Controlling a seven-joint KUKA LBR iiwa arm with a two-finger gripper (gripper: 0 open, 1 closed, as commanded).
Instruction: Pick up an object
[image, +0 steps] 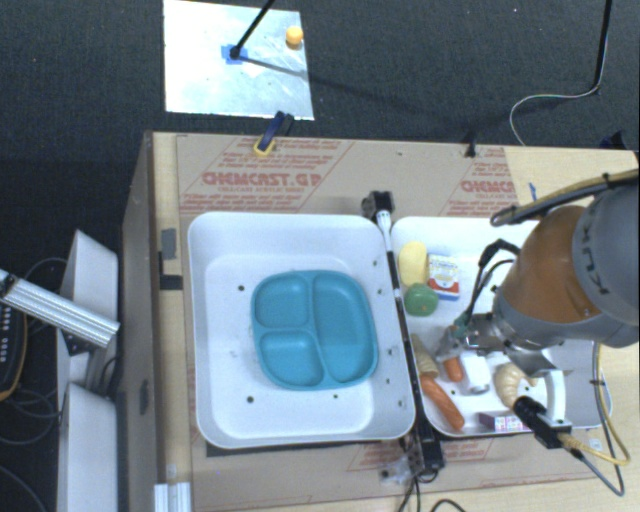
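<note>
— Gripper (468, 337) down low in the right bin (460, 228): why there?
— That bin holds the toy food worth picking. The left bin (290, 222) carries just a blue divided plate (313, 330).
— Which piece is it after?
— Probably the short carrot (453, 368) lying just below it, near the longer carrot (443, 402). The green ball (421, 299) sits farther up.
— Has it closed on anything?
— I cannot tell whether it is spread or closed, since the wrist hides that.
</note>
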